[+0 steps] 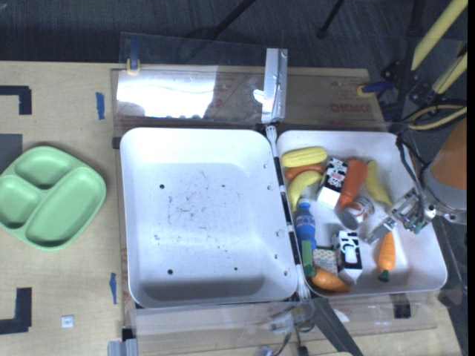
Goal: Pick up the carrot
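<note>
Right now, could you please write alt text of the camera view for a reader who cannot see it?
The gripper hovers over the right bin, just above a carrot lying among toy food, a blue bottle and small boxes. The left bin sits beside it, with a green divided plate on the bench.

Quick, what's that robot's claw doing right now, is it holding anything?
End effector: over the right bin, just above the carrot; open or closed cannot be told.

Robot lab, taped bench [67, 110], tripod legs [338, 6], cables [434, 113]
</note>
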